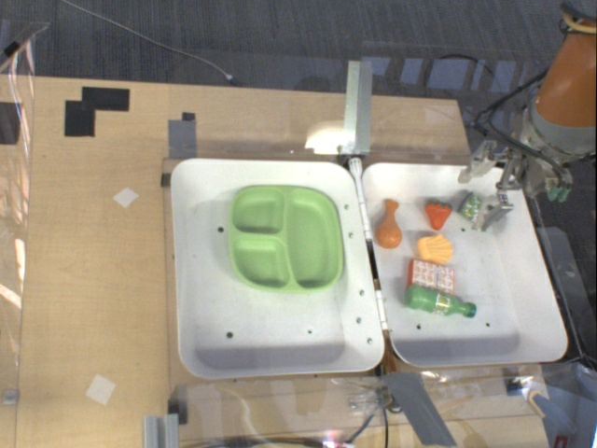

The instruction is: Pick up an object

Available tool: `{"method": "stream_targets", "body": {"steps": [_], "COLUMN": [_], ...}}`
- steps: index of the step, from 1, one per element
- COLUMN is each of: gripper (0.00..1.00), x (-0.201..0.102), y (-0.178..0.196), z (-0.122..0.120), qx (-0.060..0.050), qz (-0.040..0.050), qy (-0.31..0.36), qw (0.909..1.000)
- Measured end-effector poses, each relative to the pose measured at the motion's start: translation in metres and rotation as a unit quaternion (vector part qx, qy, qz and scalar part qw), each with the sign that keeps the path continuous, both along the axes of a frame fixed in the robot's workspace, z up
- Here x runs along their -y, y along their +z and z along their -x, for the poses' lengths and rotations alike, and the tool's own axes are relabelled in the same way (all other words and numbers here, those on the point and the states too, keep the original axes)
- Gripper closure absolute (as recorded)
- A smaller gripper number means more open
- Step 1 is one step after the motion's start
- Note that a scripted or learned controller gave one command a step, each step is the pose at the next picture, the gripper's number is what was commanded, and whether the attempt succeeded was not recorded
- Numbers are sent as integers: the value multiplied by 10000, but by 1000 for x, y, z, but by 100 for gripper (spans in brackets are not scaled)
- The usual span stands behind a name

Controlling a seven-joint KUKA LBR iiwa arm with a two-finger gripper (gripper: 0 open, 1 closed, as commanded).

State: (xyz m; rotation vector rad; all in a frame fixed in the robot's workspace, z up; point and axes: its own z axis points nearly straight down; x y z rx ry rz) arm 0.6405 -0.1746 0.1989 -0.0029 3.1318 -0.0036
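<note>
The right bin holds several toys. An orange pear-shaped piece lies at its left, a red strawberry to the right of it, and a yellow-orange ridged piece below. A red-and-white patterned box and a green bottle lie nearer the front. A small green-and-white object rests near the bin's back right. My gripper hangs over that corner with its fingers spread apart and nothing between them. The small green object sits just beside the lower finger.
A green divided plate sits in the middle of the left bin. A metal post stands behind the divider between the bins. The arm's orange band rises at the right edge.
</note>
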Motion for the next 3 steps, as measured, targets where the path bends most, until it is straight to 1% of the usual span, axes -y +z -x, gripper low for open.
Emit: {"method": "stream_targets", "body": {"steps": [1,2,3], "gripper": [0,100,100], "x": [-39,-41,-96], "y": [-98,-88,-10], "z": [15,13,31], "qx": [37,60,23], "qz": [14,17,-23], "qy": [747,783,-775], "qw": [9972,9969,9970]}}
